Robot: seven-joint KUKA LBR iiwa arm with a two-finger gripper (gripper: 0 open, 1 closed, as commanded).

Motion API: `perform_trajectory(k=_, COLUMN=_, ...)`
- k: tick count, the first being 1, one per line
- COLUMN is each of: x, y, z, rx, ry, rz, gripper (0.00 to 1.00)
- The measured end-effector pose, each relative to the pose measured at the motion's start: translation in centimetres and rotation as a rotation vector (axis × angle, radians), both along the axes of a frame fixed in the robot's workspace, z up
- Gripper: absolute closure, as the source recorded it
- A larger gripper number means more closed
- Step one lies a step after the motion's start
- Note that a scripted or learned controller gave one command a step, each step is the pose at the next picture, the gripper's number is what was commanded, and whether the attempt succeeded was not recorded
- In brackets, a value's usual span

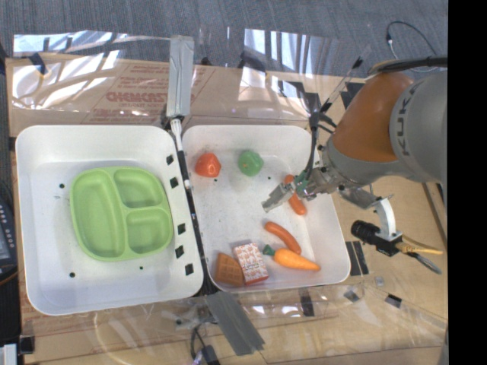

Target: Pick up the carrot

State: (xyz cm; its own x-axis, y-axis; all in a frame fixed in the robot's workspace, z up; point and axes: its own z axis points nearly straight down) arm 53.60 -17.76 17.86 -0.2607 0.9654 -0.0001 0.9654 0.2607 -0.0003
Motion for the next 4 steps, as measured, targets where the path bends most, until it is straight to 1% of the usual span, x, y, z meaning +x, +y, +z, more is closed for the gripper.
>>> perform_trajectory(k=1, x=-0.6, y=-1.1, z=-4.4, rx=0.001, ry=0.004, rz=0.052, gripper=0.00)
perform_trajectory(k=2, x=-5.9, y=-2.4, z=-8.7, rx=0.001, ry=0.001, rz=-0.045, gripper=0.00)
perform_trajectory(k=3, x=-5.7, y=-2.4, z=-7.7, rx=0.000, ry=-0.001, rz=-0.041, gripper=1.00)
perform_trajectory(k=4, x=-5.7, y=-2.4, z=-7.6, rx=-0.001, ry=-0.001, rz=-0.041, gripper=0.00)
